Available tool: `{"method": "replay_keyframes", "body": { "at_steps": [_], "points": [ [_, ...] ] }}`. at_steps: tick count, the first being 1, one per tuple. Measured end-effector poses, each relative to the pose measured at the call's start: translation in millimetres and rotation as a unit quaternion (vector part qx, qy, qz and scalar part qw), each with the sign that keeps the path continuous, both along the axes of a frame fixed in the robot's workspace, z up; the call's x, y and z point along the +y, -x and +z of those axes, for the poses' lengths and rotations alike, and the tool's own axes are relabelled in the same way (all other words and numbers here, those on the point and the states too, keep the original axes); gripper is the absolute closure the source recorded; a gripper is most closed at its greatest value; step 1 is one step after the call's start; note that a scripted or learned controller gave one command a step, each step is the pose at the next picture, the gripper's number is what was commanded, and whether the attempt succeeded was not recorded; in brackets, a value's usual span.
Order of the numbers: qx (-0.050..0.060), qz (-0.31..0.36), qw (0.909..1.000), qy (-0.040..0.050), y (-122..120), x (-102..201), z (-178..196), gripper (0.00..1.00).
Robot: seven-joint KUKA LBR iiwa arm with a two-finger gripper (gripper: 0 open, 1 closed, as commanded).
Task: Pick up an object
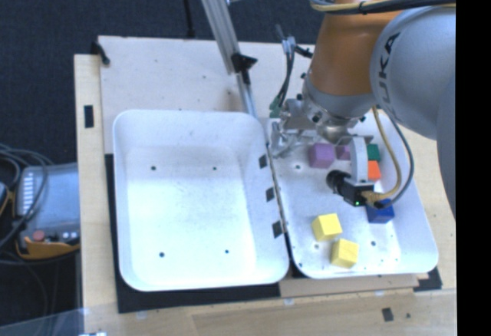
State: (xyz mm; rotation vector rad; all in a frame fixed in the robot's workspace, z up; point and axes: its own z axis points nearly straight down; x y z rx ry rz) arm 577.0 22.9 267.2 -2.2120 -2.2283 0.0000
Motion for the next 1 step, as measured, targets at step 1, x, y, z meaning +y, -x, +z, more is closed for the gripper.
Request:
{"method": "replay_keyframes", "body": {
  "at_steps": [1],
  "points": [
    [0.000, 0.000, 1.0000, 0.0001, -2.9, 52.5, -8.6, 1.00]
  ]
}}
